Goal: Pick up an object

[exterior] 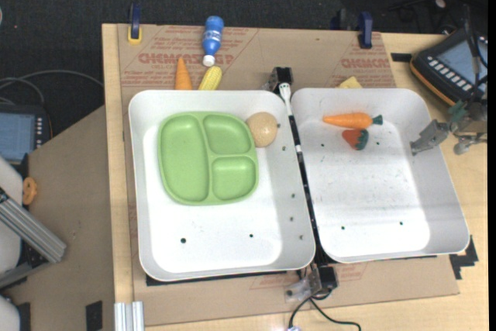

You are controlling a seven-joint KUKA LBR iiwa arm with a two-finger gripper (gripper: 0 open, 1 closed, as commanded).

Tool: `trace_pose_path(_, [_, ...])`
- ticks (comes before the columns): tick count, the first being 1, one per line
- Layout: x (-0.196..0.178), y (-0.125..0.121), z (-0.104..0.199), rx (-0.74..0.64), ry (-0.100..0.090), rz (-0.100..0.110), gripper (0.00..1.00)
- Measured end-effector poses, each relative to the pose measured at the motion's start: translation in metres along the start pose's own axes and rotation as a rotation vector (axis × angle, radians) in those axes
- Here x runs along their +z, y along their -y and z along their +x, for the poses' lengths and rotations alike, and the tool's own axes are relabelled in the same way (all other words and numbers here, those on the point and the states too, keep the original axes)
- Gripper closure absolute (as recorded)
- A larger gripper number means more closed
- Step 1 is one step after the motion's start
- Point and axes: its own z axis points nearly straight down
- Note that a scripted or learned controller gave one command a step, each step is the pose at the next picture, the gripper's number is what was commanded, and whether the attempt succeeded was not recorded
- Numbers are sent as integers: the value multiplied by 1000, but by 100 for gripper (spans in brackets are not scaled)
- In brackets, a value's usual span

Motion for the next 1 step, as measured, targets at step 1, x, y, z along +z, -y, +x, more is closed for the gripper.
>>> trace_pose_path(1, [104, -123, -10, -6, 4, -11, 0])
